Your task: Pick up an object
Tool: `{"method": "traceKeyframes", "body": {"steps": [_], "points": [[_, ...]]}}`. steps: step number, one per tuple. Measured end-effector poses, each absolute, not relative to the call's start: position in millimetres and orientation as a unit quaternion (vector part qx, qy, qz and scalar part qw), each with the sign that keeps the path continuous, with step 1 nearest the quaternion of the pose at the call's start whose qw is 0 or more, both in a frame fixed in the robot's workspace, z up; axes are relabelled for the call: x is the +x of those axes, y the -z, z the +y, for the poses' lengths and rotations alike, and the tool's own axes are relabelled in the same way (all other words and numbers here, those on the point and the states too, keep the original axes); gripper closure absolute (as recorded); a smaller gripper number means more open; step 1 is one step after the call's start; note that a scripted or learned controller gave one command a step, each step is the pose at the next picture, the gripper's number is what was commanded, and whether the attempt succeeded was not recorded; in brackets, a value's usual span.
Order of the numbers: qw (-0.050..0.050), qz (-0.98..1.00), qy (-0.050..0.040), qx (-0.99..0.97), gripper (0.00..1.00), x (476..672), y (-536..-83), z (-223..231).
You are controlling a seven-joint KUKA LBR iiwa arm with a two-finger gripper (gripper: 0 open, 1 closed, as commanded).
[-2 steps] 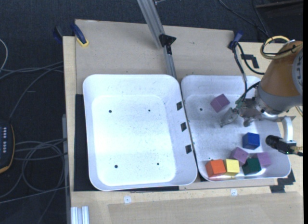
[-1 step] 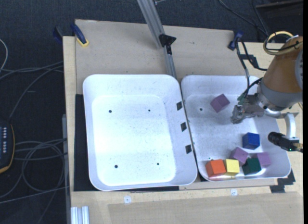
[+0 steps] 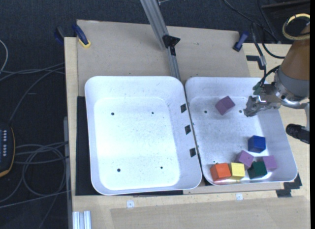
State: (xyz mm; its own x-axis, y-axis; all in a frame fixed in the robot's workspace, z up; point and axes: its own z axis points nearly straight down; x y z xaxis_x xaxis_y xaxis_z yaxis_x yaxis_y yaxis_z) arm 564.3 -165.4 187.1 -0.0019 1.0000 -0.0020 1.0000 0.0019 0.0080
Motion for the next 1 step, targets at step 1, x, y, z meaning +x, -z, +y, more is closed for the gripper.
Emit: {"method": "traceKeyframes", "body": {"steps": [1], "points": [[0.002,0.708,-0.0015,0.706,1.00,565.9,-218.5,-165.4]]}}
